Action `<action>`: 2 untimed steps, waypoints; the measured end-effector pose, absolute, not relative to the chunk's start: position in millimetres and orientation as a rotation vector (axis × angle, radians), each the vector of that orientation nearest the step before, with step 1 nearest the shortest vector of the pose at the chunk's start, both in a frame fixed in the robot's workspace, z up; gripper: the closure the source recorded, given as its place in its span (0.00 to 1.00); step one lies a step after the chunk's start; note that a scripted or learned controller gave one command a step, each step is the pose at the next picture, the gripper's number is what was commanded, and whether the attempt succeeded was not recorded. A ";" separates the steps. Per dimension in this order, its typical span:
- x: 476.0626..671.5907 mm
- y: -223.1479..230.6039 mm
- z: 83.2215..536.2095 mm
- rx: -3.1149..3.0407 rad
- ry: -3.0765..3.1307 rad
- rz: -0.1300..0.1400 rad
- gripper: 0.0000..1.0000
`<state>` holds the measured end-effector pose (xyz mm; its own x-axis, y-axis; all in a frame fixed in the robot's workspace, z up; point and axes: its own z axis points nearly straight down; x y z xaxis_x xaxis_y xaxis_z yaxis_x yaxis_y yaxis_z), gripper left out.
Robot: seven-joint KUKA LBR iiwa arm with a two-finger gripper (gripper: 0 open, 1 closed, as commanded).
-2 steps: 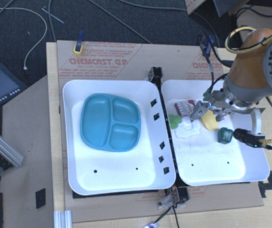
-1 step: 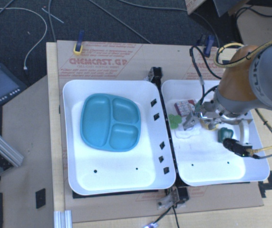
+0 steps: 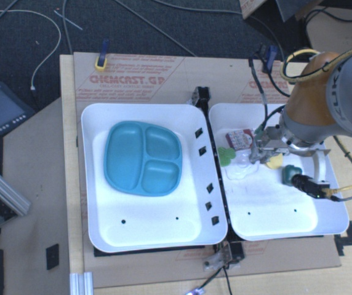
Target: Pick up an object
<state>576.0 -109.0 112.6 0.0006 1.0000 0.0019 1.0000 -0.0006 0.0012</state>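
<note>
My gripper (image 3: 259,152) hangs low over the upper left part of the right bin (image 3: 274,223), coming in from the right under the orange-banded wrist. Just left of it lies a red and white packet (image 3: 240,139). A small green object (image 3: 226,157) sits near the bin's left wall, with a clear crumpled piece (image 3: 240,168) below the packet. A yellow object (image 3: 275,161) lies right beside the gripper, on its right, and a small teal object (image 3: 288,173) lies a bit further right. Nothing is visibly held.
The left bin (image 3: 142,229) holds a blue divided plate (image 3: 143,158) in its upper half. A black divider with clips (image 3: 208,165) runs between the two bins. Cables lie on the floor beyond the bench.
</note>
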 end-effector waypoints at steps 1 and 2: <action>578.2 -98.3 166.0 -2.222 -2.227 -0.006 1.00; 582.8 -108.3 217.8 -2.225 -2.226 -0.006 1.00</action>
